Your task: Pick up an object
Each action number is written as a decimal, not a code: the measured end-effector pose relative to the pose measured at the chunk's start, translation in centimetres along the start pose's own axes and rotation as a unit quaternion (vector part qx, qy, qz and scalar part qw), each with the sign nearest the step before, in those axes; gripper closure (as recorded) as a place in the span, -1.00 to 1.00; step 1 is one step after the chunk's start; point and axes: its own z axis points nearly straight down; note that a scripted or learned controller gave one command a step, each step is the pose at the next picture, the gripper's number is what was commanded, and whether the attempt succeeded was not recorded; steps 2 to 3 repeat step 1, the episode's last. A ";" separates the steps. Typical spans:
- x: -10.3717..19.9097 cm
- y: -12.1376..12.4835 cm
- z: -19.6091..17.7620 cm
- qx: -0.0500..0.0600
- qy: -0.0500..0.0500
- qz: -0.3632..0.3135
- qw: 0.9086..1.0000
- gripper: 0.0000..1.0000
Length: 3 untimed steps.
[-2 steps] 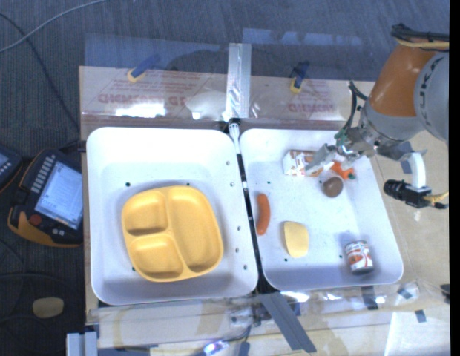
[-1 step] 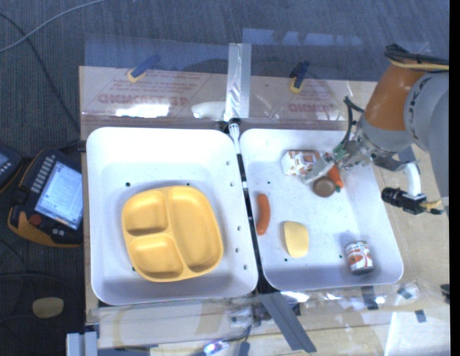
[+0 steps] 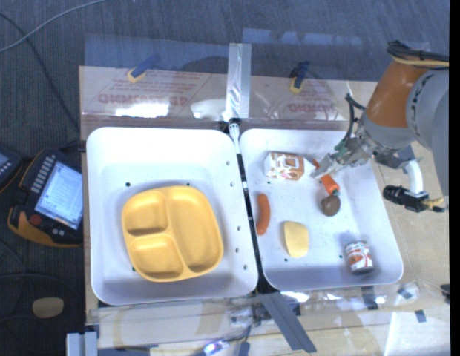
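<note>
My gripper (image 3: 328, 167) reaches in from the right and hangs over the upper part of the right bin (image 3: 386, 221). Just below its tip is a small orange-red piece (image 3: 329, 182), and I cannot see whether it is held. A brown round object (image 3: 330, 205) lies right under that piece. To the left of the gripper sits a white and orange packet (image 3: 284, 166). Lower in the bin lie a red-brown sausage (image 3: 263, 213), a pale yellow lump (image 3: 294, 239) and a small red and white can (image 3: 357, 256).
The left bin (image 3: 104, 169) holds a yellow divided plate (image 3: 171, 232). A ridge (image 3: 243, 206) separates the two bins. The grey arm with its orange band (image 3: 393, 95) crosses the right bin's upper right corner. A handheld pendant (image 3: 48, 199) lies off the bench at left.
</note>
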 end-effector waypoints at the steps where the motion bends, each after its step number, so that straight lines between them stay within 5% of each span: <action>1: 3.4 3.8 -7.2 0.001 -0.001 0.047 0.999 1.00; 3: 3.4 3.8 -7.2 0.001 -0.001 0.047 0.999 1.00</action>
